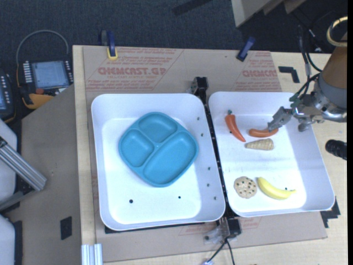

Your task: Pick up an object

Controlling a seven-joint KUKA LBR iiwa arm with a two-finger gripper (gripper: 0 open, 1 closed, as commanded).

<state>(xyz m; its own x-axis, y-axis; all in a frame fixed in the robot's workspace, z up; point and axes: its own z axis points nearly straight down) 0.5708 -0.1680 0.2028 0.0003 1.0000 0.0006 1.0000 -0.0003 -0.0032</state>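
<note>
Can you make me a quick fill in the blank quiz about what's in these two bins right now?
1. The blue divided plate lies in the ____ bin.
2. The banana lies in the right bin beside a round ____.
3. The claw hangs over the ____ bin, near the hot dog.
4. The chili pepper is coloured ____.

Missing words: left; cookie; right; red

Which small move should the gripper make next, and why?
Probably lower a little onto the sausage. The gripper sits open at the sausage's right end in the right bin, with nothing between its fingers.
</note>
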